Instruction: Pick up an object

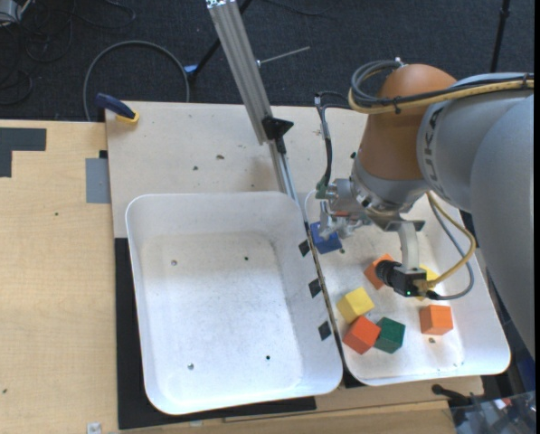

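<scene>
My gripper (329, 219) hangs over the left side of the right bin (487, 355), close to the wall between the two bins. A small blue block (325, 237) sits between its fingertips, and the gripper is shut on it. The block shows just below the fingers, above the bin's left rim. The orange band and the grey arm fill the upper right, hiding the back of the right bin.
In the right bin lie a yellow block (355, 303), a red block (362, 334), a green block (390, 334), an orange block (436, 319) and another orange block (379, 272) half behind a cable. The left bin (152, 211) adjoins. A metal bar (248, 70) slants up behind.
</scene>
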Tool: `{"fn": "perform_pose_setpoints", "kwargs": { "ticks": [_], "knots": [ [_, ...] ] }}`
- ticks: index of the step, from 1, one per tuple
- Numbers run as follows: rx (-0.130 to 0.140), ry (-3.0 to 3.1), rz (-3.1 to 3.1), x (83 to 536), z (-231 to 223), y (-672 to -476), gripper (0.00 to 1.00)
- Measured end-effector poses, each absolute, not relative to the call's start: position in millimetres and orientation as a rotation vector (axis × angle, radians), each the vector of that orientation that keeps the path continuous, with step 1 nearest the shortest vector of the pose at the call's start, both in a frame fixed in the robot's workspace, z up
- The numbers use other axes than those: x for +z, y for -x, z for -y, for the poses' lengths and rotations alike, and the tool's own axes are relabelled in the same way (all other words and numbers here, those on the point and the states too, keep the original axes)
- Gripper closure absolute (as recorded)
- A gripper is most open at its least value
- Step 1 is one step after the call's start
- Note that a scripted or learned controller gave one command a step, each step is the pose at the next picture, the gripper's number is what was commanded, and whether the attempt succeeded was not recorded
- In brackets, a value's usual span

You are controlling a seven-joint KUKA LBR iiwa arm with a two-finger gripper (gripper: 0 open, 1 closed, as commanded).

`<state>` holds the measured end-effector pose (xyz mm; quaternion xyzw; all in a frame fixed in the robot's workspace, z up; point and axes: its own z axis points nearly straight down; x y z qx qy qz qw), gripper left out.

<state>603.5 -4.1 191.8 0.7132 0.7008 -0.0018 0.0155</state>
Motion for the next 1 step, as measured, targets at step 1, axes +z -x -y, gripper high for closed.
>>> {"fn": "perform_pose_setpoints", "kwargs": {
  "ticks": [1],
  "knots": [
    [0.001, -2.224, -2.213, 258.2, 46.7, -566.1, 1.0]
  ]
}}
